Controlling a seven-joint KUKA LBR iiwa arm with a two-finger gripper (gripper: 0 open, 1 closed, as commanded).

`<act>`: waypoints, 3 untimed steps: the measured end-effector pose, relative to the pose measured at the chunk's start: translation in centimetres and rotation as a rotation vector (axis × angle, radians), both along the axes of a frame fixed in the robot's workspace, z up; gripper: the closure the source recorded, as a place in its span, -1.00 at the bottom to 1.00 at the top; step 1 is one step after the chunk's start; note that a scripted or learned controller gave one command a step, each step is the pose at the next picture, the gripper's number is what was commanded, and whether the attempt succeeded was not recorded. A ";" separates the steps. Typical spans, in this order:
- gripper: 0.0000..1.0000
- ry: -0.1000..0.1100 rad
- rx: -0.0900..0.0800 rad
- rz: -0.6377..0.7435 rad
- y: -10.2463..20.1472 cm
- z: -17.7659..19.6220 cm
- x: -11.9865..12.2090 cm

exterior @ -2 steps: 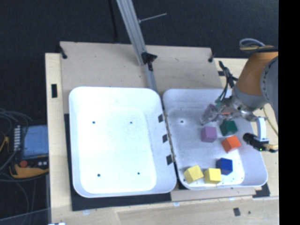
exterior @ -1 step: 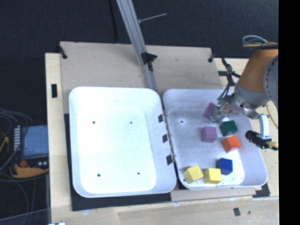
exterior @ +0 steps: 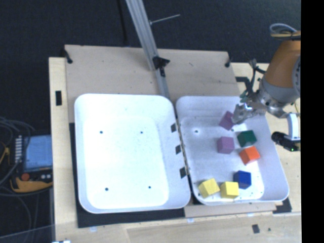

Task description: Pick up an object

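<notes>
Grey arm with orange band reaches in from the right; gripper point(exterior: 242, 111) low over the right bin point(exterior: 268, 186), its tip at the upper purple block point(exterior: 227, 120), touching or just beside it. Finger state cannot be told at this slant, nor whether the block is caught.

Step in hand, by my reading: the descent or grasp on that block. Next move calls for a clean lift, and a check that the block rises with it.

Outward: a second purple block point(exterior: 226, 145), then green block point(exterior: 246, 137), orange block point(exterior: 249, 155), blue block point(exterior: 243, 178), two yellow blocks point(exterior: 208, 188) near the front wall. All small, matte, cube-like. Bins smooth, white, shallow, round-cornered. Left bin point(exterior: 86, 135) shows a few dark specks.
</notes>
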State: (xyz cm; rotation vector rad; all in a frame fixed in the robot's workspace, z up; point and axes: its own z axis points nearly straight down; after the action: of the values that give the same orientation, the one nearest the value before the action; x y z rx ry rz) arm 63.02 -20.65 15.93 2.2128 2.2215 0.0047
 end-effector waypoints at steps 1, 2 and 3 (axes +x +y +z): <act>1.00 -0.003 -0.002 0.002 -0.5 6.5 0.4; 1.00 0.000 -0.001 0.001 -0.7 11.2 0.5; 1.00 0.005 0.003 0.002 4.8 11.6 -0.3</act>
State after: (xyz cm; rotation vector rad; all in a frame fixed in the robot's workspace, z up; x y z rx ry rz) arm 62.69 -15.86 27.57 2.2140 2.2279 0.0021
